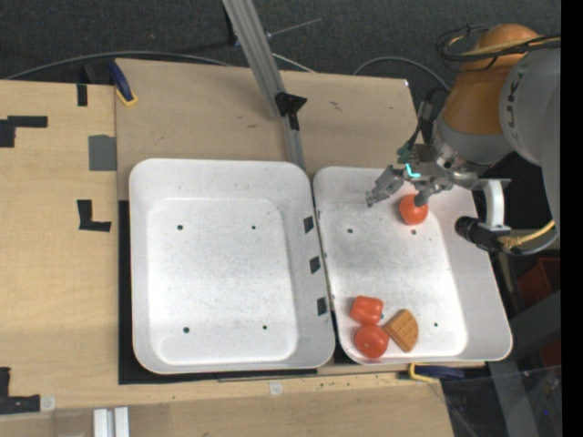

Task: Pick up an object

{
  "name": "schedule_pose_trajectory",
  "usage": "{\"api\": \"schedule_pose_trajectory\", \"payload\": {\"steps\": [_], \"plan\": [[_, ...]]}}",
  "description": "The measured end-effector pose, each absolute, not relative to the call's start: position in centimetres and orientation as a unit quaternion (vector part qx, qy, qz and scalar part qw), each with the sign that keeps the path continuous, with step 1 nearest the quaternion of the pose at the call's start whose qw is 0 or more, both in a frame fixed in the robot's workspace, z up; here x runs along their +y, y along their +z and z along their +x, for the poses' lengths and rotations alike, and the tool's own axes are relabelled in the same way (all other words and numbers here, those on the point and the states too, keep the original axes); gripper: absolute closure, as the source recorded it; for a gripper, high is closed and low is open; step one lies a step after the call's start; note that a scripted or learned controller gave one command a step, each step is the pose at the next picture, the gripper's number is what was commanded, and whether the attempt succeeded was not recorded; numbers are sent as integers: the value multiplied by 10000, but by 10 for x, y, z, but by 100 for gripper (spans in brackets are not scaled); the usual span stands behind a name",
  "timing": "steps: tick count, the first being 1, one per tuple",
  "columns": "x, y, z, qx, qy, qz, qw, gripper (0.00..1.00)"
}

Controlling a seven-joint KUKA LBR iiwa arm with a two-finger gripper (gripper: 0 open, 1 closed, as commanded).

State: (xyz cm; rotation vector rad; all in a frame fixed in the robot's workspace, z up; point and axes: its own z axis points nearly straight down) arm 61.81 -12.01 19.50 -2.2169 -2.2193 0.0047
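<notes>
Toward the far end of the right bin [474, 280], a small round red-orange ball [413, 211] sits on the white floor; it is too round to show any long axis or heading. Over it hangs the gripper [407, 187], reaching in from the right on the grey arm [510, 89]. Its fingers are spread apart: one dark finger [382, 189] stretches out to the left, well clear of the ball, while the other side ends just above the ball's top. Nothing is caught between them, and whether that near fingertip touches the ball cannot be told.

At the near end of the same bin, a red pepper-like piece [366, 309], a red round piece [371, 340] and a tan cracker-like piece [402, 330] lie close together, well apart from the ball. The left bin [146, 244] lies alongside.
</notes>
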Motion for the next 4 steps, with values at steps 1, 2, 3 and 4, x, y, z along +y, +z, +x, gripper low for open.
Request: {"api": "schedule_pose_trajectory", "payload": {"steps": [1,2,3,4], "plan": [[-120,197,619,-7080,4,-7062,6,0],[-117,153,623,-7079,21,-7063,16,0],[-116,88,620,-7077,25,-7065,21,0],[-115,88,620,-7076,11,-7066,4,0]]}}
